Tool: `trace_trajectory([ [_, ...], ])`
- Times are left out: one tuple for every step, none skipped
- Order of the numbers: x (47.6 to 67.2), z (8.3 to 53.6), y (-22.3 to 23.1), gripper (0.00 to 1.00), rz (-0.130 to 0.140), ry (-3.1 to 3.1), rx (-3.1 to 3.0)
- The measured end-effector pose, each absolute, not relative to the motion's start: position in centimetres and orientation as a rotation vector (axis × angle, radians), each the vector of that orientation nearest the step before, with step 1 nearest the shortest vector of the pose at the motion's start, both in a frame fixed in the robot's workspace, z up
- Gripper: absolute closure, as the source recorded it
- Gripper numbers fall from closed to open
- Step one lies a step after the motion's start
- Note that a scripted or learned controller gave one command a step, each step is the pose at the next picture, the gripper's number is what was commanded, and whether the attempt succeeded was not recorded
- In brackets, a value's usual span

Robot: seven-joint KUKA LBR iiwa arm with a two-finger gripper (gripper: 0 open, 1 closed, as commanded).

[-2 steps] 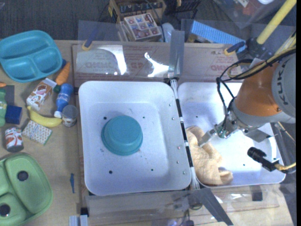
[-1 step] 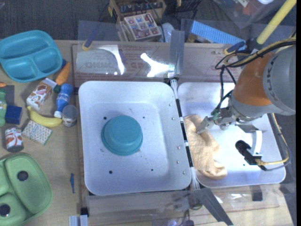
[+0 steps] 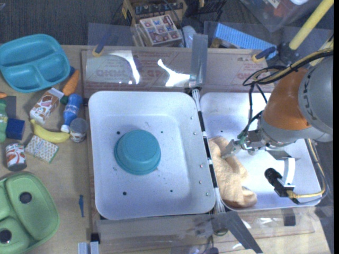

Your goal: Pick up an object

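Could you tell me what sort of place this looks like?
Probably a robotics lab's grasping test bench: a grey arm reaches over two white bins, with toy food such as a banana set aside.

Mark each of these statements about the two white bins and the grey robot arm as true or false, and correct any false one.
1. The round blue upturned bowl sits in the left white bin. True.
2. The tan fabric-like soft object lies in the left bin. False: it lies in the right white bin, along its left wall.
3. The gripper is over the right bin, at the soft object's upper end. True.
4. The yellow banana lies inside the right bin. False: it lies on the bench, left of both bins.
5. The blue divided plate rests inside the left bin. False: it is on the bench at far left.
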State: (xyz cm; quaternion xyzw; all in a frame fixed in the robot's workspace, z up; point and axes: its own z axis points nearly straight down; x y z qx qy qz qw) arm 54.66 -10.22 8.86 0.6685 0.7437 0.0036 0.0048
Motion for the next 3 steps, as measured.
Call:
trace_trajectory([
  [54.6,8.9,-9.7,0.0,0.011,2.534,1.836],
  [58.6,8.8,-10.1,0.0,0.008,2.332,2.093],
  [57.1,8.9,-10.0,0.0,0.011,2.453,1.947],
])
